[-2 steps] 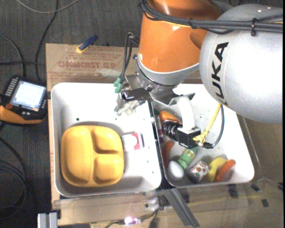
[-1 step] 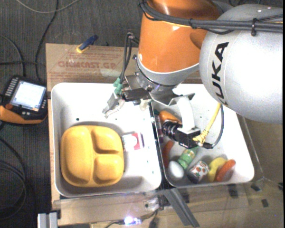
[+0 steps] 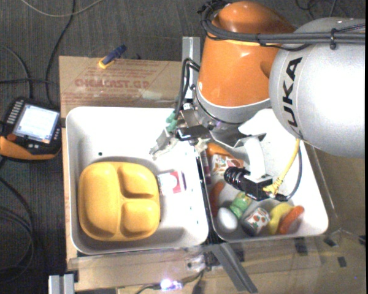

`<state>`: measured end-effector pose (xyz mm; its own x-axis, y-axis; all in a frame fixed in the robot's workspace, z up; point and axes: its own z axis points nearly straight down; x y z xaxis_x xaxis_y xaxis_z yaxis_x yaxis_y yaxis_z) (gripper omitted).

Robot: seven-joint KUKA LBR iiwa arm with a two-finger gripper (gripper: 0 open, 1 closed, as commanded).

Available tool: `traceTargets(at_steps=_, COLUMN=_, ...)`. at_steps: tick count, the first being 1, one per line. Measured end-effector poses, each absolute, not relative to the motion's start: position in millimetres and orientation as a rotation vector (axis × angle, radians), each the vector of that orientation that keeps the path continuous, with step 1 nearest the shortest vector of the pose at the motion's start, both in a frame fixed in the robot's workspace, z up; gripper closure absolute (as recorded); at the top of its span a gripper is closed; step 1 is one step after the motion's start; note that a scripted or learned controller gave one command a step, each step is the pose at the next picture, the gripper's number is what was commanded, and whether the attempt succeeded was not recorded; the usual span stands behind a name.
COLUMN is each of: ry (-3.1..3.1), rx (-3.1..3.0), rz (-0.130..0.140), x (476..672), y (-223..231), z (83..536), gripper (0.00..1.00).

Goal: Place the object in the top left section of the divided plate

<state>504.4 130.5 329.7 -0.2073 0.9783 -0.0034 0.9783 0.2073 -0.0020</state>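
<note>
Divided plate [image 3: 118, 199]: one, yellow, three sections, sat in left bin [image 3: 110, 124].
Bins: two.
Right bin [image 3: 313, 216]: several toys.
Gripper [image 3: 161, 146]: above left bin; finger state could not be told.

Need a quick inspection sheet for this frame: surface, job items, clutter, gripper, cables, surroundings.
Surface: two white bins side by side, left bin, right bin.
Job's things: yellow divided plate in left bin, sections bare; small pink-and-white item beside its right edge.
Clutter: toy food pile in right bin.
Gripper: gripper over left bin's upper right, finger state unclear.
Cables: yellow cable on wrist; dark cords on floor.
Surroundings: teach pendant left; cardboard sheet behind the bins.
</note>
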Motion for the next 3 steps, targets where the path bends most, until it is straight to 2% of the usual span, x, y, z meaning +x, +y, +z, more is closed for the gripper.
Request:
traceTargets(at_steps=1, ry=2.442, rx=1.975, rz=-0.011, x=504.7, y=131, z=338, gripper=1.0)
traceTargets(at_steps=2, ry=2.748, rx=1.524, rz=-0.001, x=483.7, y=193, z=295, gripper=1.0)
traceTargets(at_steps=3, ry=2.747, rx=1.526, rz=-0.002, x=484.0, y=192, z=295, gripper=0.0)
